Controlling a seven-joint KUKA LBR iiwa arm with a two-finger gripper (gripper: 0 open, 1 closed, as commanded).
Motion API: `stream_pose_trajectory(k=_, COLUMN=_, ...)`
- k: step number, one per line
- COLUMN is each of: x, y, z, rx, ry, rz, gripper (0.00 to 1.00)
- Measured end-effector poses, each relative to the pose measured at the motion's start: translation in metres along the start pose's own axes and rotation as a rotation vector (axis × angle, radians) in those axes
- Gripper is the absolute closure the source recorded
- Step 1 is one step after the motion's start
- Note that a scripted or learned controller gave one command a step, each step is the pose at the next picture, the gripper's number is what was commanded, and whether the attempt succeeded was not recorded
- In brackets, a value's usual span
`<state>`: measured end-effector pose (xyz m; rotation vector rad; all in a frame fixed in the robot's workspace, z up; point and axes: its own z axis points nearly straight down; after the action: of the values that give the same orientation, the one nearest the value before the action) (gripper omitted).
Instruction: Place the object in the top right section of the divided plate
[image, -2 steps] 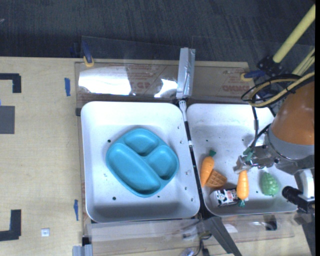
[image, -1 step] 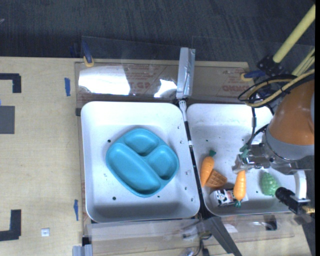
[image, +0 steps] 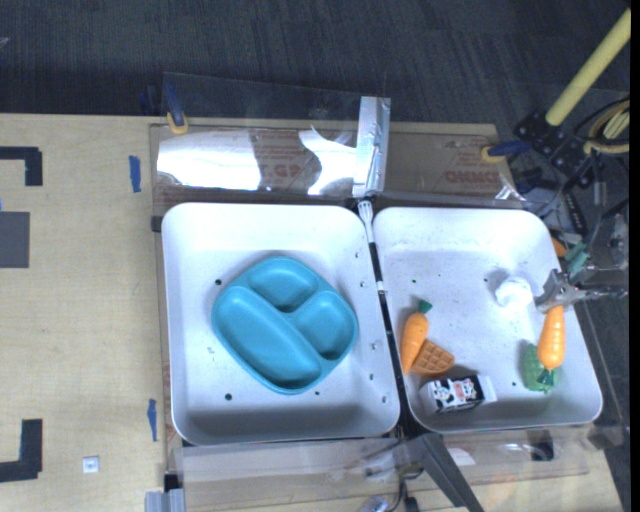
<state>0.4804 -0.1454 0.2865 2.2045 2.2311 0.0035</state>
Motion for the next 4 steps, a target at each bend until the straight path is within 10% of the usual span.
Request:
stream_pose_trajectory(k=1, x=-0.081, y=-0.001, z=-0.104, rx=-0.001, ry=-0.002, rz=-0.164, gripper=1.0)
stream_pose_trajectory(k=2, x=0.027, y=0.0, z=-0.035, rx=0.007, ry=0.004, rz=-0.1, gripper=1.0)
stream_pose_trajectory(k=3, x=-0.082, y=-0.001, z=-0.128, rx=-0.002, ry=-0.004, rz=-0.093, gripper=1.0)
stream_pose_trajectory(k=4, x=-0.025, y=0.0, z=-0.057, rx=0.006, ry=0.004, rz=-0.295, gripper=1.0)
